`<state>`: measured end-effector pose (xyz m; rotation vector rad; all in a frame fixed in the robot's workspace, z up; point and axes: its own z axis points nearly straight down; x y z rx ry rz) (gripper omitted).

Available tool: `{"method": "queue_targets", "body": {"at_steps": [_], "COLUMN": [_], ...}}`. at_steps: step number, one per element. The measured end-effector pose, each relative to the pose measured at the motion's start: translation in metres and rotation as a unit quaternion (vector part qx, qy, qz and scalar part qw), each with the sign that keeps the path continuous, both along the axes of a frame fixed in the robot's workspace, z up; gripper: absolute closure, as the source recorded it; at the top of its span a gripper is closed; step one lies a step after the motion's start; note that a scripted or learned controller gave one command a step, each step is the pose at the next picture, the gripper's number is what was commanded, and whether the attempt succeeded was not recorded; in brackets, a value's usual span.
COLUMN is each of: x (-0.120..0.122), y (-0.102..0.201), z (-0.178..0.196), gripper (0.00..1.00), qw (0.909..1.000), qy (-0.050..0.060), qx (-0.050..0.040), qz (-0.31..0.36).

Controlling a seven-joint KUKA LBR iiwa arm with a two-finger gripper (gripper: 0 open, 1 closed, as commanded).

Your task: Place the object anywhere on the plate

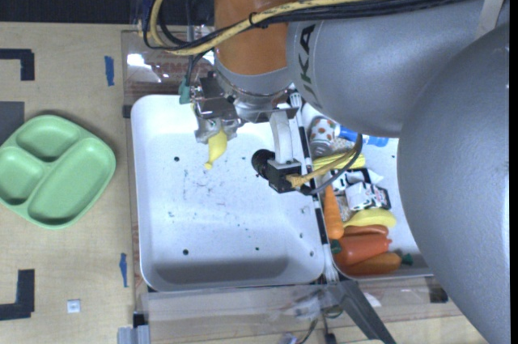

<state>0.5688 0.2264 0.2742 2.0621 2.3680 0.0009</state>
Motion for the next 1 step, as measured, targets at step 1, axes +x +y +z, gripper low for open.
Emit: {"method": "queue_targets", "body": {"at_steps": [1], "x": [-0.0001], "y": [0.0002], "z": [0.0], "gripper": [0.0], "qw": [1.0], "qy": [0.0], "qx": [0.0], "qz": [0.0]}}
